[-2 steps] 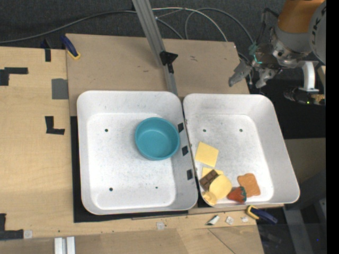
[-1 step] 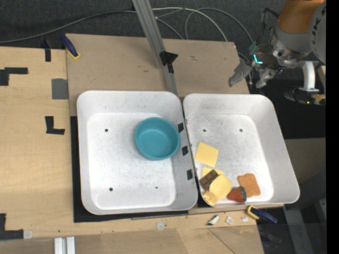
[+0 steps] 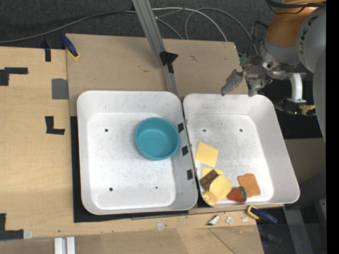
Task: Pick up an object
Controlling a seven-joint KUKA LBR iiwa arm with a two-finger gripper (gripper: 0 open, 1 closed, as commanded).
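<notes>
My gripper (image 3: 241, 89) hangs over the far rim of the right bin (image 3: 265, 142), open, with nothing between its fingers. A blue bowl (image 3: 156, 138) sits in the middle of the left bin (image 3: 100, 157). Near the right bin's front lie a yellow square slice (image 3: 206, 154), a small brown block (image 3: 207, 180), a yellow wedge (image 3: 220, 187), an orange toast-like piece (image 3: 249, 183) and a small red item (image 3: 237, 195). All of these lie well in front of the gripper, apart from it.
A slanted metal pole (image 3: 153, 33) crosses the bench behind the left bin. Cables (image 3: 201, 20) run along the back. Blue-and-yellow clamps sit at the bench's far left corner (image 3: 70, 46) and front right edge (image 3: 258, 214).
</notes>
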